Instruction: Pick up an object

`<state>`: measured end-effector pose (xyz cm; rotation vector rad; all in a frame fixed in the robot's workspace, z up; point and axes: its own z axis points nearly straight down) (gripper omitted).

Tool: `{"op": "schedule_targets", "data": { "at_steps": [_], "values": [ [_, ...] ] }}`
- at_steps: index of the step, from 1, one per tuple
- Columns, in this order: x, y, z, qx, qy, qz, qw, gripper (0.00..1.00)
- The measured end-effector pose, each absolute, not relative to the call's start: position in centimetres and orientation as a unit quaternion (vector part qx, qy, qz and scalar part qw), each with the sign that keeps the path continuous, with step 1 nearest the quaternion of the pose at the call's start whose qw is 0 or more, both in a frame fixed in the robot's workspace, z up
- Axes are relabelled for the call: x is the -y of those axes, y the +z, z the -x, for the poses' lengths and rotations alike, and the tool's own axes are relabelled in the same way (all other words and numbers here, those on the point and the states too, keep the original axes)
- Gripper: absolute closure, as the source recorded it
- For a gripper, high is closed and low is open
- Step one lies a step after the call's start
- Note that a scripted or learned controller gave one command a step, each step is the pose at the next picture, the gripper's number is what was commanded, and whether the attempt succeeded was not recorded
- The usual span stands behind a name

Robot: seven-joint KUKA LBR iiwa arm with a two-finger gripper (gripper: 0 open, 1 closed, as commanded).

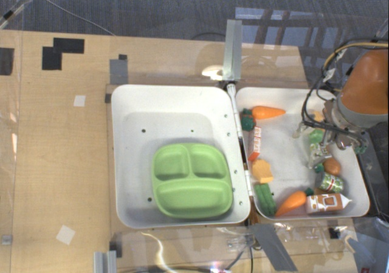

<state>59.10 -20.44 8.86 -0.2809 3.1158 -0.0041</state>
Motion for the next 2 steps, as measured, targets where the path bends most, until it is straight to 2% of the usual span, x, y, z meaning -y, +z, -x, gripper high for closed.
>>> {"op": "schedule_targets", "data": {
  "at_steps": [1,2],
  "values": [
    [18.55,9.02,-53.91,-0.996,-0.0018,0.089,0.007,0.00],
    [18.35,9.06,-53.54,-0.996,-0.0036,0.094,0.011,0.00]
  ]
}}
